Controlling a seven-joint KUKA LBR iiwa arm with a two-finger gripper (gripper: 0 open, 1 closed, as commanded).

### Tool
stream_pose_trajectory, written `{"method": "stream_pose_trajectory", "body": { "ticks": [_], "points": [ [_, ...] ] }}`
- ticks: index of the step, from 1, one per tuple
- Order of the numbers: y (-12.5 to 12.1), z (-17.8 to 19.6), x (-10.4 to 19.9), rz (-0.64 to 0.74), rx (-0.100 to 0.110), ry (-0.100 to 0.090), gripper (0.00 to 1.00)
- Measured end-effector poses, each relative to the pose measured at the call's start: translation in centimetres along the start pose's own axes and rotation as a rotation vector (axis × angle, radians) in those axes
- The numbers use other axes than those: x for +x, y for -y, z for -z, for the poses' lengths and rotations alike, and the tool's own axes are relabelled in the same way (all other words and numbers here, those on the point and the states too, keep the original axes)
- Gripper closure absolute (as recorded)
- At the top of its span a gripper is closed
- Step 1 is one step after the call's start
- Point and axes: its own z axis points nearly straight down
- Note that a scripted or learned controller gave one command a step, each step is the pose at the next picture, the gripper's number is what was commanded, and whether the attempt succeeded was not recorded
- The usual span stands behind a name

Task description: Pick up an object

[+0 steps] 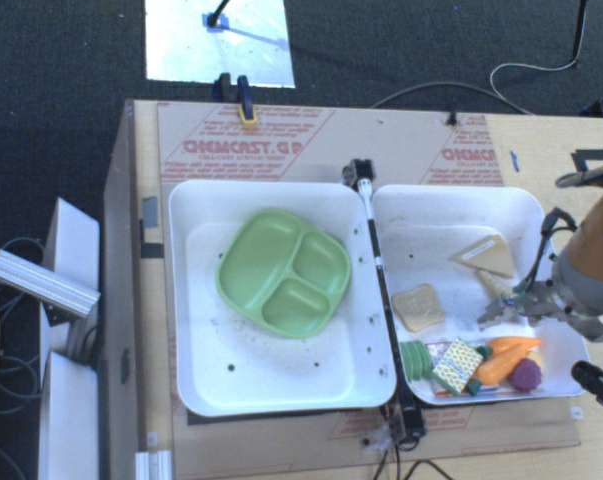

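Hovering Over The Right Bin

Reaching in low, hand (503,311) poised above the toy carrot (503,358) lying among food pieces at the right bin's (451,208) near edge. Grip state impossible to tell. Nothing lifted yet; pick not done.

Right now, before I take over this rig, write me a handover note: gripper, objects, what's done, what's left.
Gripper: low over the right bin, near its right side; nothing visibly between the fingers, and open or shut is too blurred to tell.
Right bin: a pale wedge and a tan square piece mid-bin; along the near wall a green piece, a patterned block, a carrot and a purple ball.
Left bin: a green divided plate.
Done: arm reached in. Left: grasp one object and lift it.
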Motion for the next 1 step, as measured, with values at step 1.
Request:
{"method": "stream_pose_trajectory", "body": {
  "ticks": [1],
  "points": [
    [1.15,-1.04,0.03,-0.001,0.003,-0.001,0.00]
  ]
}}
